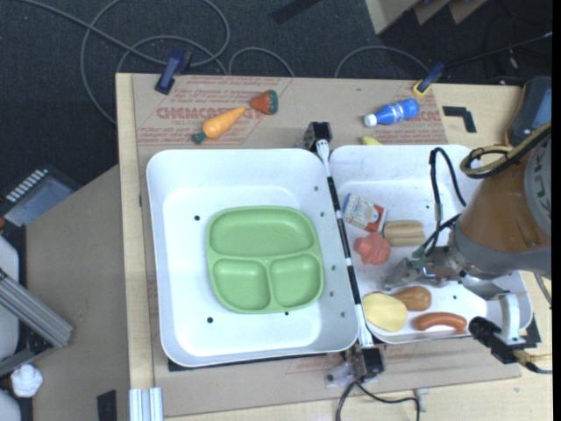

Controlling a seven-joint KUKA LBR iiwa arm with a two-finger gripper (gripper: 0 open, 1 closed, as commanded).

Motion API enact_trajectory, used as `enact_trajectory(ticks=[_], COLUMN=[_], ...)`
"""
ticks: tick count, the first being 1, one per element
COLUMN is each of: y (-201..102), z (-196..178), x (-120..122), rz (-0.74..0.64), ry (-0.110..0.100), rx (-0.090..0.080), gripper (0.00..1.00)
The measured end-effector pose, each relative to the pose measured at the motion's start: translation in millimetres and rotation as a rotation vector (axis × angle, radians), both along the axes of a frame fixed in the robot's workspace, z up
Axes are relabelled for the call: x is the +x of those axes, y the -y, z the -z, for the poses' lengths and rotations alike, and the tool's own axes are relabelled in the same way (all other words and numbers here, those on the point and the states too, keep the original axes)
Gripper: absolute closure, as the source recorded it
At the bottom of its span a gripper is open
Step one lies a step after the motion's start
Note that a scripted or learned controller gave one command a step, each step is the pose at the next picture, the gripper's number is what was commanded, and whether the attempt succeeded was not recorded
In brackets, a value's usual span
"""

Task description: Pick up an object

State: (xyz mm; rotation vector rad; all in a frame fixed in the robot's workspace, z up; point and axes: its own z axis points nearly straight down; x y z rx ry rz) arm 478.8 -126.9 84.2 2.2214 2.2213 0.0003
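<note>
Looking right, you see the end effector, grip state unclear, among food toys in the right bin; a green tray fills the left bin.

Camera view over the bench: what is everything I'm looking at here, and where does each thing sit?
Shallow white plastic bins: two, white, side by side on the bench; left one, right one.
Green divided plastic tray: one, green, in the left bin.
Small white carton: one, white with red, in the right bin.
Tan bread-like roll: one, tan, right bin.
Pink toy lump: one, pink, right bin.
Yellow toy piece: one, yellow, right bin's near edge.
Red toy sausage: one, red, right bin.
Orange toy carrot: one, orange, behind the bins.
Blue and white bottle: one, behind the right bin.
Pincer: one, grey metal, low in the right bin.
</note>
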Motion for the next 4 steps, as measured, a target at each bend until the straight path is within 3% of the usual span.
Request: enact_trajectory(ticks=[4], y=[-1.0], z=[0.0], x=[0.1], rz=[0.0], ry=[0.0], rx=[0.0], gripper=[0.0])
